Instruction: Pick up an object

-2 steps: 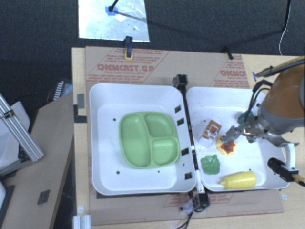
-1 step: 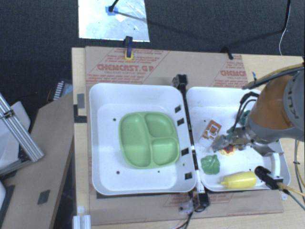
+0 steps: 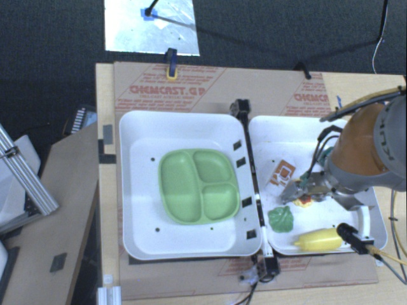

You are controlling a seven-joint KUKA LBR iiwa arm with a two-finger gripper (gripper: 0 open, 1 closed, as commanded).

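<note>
My fingers (image 3: 297, 192) are low in the right bin (image 3: 270, 129). I cannot tell if they are open or closed. A small red and yellow toy (image 3: 304, 201) sits right under them, maybe touching. Near it are a green toy (image 3: 280, 218) and a yellow toy (image 3: 317, 239). A green plate (image 3: 196, 186) lies in the left bin (image 3: 140, 145).

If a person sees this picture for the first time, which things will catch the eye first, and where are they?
The pale green divided plate stands out most, lying alone in the middle of the left bin. Next comes the grey arm with its orange band, reaching into the right bin from the right. Near that bin's front edge lie a yellow object and a small green object.
</note>
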